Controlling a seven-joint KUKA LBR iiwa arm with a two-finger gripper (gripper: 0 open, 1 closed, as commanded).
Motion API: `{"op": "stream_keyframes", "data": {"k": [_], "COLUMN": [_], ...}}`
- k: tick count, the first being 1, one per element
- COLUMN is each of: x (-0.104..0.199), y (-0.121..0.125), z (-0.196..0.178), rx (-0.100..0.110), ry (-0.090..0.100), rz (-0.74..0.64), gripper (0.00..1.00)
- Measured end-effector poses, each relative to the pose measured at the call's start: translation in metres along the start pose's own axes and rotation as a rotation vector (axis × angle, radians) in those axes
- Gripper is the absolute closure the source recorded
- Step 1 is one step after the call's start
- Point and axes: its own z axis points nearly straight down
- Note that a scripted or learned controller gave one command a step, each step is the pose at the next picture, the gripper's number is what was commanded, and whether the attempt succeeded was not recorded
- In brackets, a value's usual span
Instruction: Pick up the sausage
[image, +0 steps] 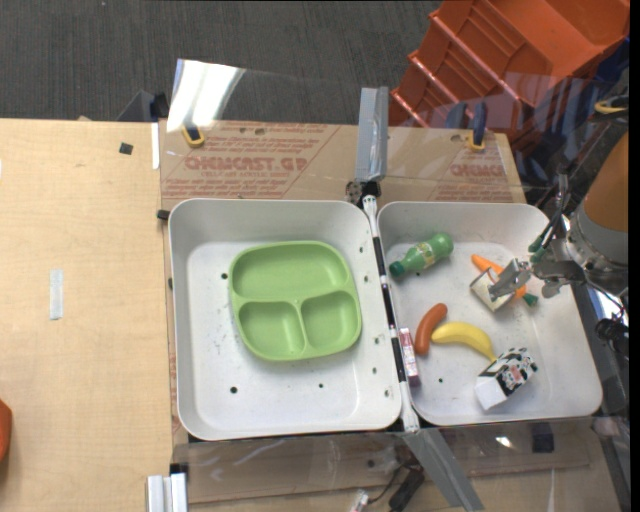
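The sausage, reddish-orange and slightly curved, lies in the right bin near its left wall, touching the left end of a yellow banana. My gripper reaches in from the right and hovers low over the bin's upper right part, well to the right of the sausage. It sits right beside a small tan block and an orange carrot.
A green bottle lies at the right bin's upper left. A black-and-white milk carton lies near its front. The left bin holds a green three-part plate. A metal divider separates the bins.
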Motion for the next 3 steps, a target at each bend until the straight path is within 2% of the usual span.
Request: {"op": "stream_keyframes", "data": {"k": [1, 2, 3], "x": [-0.020, -0.021, 0.071], "y": [0.067, 0.067, 0.051], "z": [0.081, 0.072, -0.087], "rx": [-0.003, -0.004, -0.001], "ry": [-0.001, -0.001, -0.002], "rz": [0.012, 0.014, -0.024], "gripper": [0.00, 1.00, 1.00]}}
